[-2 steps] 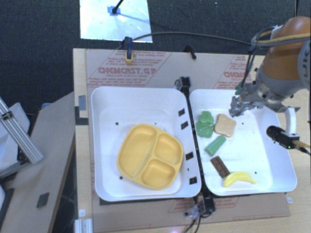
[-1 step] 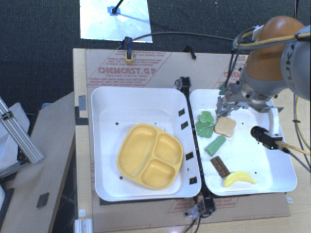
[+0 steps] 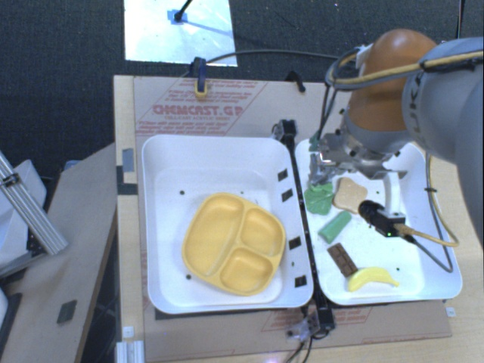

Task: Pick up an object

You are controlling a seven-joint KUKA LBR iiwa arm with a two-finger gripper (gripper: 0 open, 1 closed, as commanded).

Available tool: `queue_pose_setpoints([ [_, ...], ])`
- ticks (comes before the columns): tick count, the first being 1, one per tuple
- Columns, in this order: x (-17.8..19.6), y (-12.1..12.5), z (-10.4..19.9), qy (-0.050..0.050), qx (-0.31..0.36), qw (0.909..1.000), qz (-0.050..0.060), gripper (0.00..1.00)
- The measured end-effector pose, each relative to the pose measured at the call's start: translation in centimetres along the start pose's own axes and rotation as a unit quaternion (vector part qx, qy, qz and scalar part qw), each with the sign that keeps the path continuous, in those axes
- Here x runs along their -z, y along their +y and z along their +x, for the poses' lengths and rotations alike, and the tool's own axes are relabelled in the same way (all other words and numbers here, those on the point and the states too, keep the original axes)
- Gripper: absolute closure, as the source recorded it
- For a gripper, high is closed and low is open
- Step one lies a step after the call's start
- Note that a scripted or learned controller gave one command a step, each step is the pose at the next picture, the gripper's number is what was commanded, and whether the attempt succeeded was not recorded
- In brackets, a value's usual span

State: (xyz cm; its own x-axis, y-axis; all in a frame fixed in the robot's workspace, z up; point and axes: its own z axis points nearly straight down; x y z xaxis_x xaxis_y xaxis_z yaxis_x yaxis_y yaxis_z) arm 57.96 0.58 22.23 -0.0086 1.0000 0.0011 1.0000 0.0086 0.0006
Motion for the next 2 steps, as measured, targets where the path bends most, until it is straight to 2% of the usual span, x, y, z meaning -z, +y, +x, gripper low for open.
queue_pose_setpoints([
  [2,0.9,0.9,9.2,0.001,0.001,1.0000,-0.001,1.00],
])
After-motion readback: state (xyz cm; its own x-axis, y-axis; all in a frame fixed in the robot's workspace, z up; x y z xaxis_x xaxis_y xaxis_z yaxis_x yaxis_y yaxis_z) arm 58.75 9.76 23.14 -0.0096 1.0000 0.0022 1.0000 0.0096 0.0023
